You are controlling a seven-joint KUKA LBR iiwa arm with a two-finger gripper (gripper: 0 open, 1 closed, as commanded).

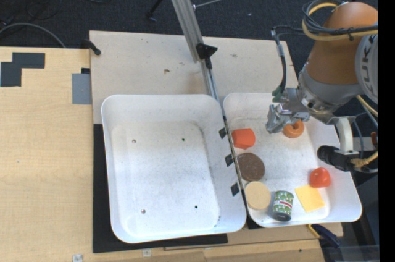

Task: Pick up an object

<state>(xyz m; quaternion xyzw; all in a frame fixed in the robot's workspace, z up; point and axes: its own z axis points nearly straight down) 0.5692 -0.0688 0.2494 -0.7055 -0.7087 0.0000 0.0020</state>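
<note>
At right of frame, the gripper [279, 120] hangs over the right bin [345, 208]; its grip state cannot be told. An orange ring [294, 129] lies just beside it, right of an orange block [244, 138].

A slanted aluminium bar [187, 13] (clamp midway) rises behind 2 white bins [117, 109].

Matt, speckled white plastic bins [160, 131]; pale wood-grain bench [43, 156]; ribbed grey metal rail [185, 13].
</note>
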